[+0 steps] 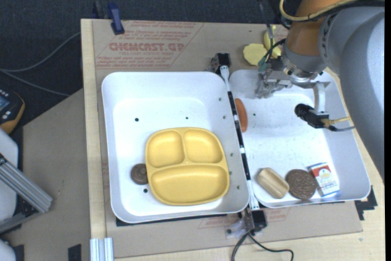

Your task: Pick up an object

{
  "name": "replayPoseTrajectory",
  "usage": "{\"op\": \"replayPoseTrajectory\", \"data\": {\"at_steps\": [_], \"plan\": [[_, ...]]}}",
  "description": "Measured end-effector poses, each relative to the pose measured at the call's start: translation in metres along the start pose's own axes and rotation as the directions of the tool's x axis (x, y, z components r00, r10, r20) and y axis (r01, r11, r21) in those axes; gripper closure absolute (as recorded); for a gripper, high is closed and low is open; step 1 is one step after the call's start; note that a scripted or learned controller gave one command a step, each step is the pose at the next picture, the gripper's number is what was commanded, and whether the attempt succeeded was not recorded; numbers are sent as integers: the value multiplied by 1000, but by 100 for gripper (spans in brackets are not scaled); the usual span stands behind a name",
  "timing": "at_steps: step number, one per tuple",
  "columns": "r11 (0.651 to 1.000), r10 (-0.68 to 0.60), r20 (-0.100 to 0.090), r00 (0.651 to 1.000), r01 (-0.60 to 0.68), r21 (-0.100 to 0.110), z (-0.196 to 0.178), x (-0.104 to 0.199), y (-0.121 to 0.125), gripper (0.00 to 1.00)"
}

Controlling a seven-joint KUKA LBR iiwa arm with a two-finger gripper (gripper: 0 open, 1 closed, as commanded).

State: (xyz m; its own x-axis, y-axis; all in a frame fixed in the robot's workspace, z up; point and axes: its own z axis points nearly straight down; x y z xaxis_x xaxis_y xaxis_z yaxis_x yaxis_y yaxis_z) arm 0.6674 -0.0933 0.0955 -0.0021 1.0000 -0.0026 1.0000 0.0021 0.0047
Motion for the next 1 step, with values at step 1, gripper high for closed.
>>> {"op": "replayPoseTrajectory", "data": {"at_steps": [1], "plan": [[1000,0,1,1000,0,1,0,0,0,0]]}}
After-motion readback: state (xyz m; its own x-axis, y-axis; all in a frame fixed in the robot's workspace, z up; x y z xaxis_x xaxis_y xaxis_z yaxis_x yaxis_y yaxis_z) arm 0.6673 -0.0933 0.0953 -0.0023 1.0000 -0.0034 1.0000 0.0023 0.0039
